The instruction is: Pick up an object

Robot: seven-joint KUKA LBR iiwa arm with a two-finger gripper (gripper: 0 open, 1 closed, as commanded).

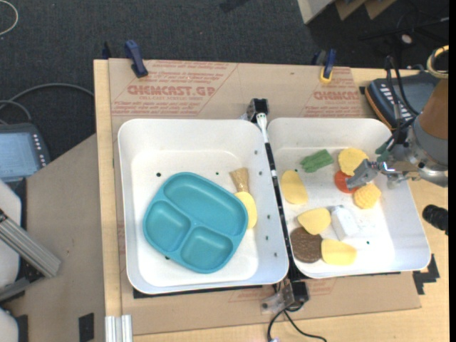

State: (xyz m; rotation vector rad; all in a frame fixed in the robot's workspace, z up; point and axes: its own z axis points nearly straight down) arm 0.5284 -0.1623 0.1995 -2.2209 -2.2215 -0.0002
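Observation:
The right bin holds several toy foods: a green piece, a yellow oval, a round yellow piece, a red piece, a ridged yellow chip, a flat yellow piece, a white block, a brown cookie and a yellow lump. My gripper hangs low in this bin, right beside the red piece and between the round yellow piece and the ridged chip. The gripper partly covers the red piece. Nothing is visibly lifted.
The left bin bears a blue divided plate, with a yellow piece and a tan piece at its right side. The arm crosses the right bin's far right rim. Clamps sit on the board's back edge.

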